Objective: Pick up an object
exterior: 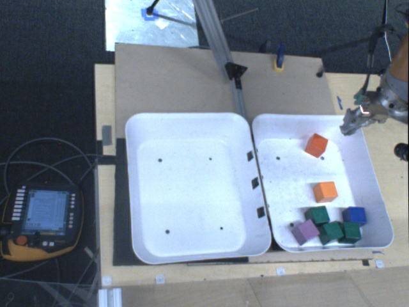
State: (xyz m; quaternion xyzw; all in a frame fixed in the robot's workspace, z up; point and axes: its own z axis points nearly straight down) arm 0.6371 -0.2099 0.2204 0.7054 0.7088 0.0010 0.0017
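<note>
The right bin (374,171) holds several small blocks. An orange block (316,145) lies near its back, and a second orange block (325,191) sits mid-bin. At the front are a purple block (305,231), three green blocks (317,214) (331,231) (350,233) and a blue block (354,215). My gripper (351,124) hangs over the bin's back right rim, right of the far orange block and apart from it. Nothing shows between its fingers.
The left bin (137,171) sits beside the right one, joined by black clips (255,182). A grey pole (214,24) slants across the back of the bench. A teach pendant (41,219) with cables lies on the floor at left.
</note>
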